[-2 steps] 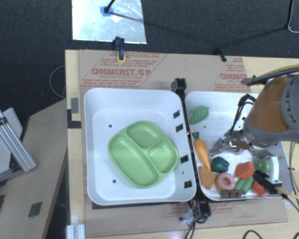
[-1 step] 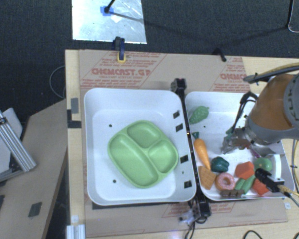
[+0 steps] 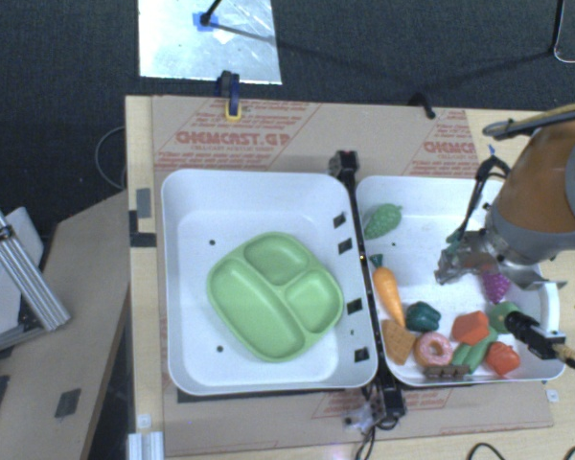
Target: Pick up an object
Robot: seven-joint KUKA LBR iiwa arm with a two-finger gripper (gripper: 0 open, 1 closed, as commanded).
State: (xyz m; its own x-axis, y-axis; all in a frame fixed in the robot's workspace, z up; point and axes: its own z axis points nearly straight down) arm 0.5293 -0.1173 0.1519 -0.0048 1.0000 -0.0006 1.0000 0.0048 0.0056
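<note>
The right bin (image 3: 417, 209) holds several toy foods: a green leafy piece (image 3: 382, 220), an orange carrot (image 3: 388, 293), a dark green pepper (image 3: 423, 315), a pink donut (image 3: 433, 350), purple grapes (image 3: 496, 285) and red-orange pieces (image 3: 471, 327) near the front right. My gripper (image 3: 457, 262) hangs low over the bin's middle right, just left of the grapes, with the grey and orange arm behind it. I see nothing between its fingers, which are too small and dark to read.
The left bin (image 3: 201, 209) contains a green divided plate (image 3: 273, 295). Black clips sit along the divider (image 3: 350, 247) between the bins. A brown cardboard sheet (image 3: 268, 132) lies under both bins, and an aluminium frame (image 3: 14, 266) stands at the far left.
</note>
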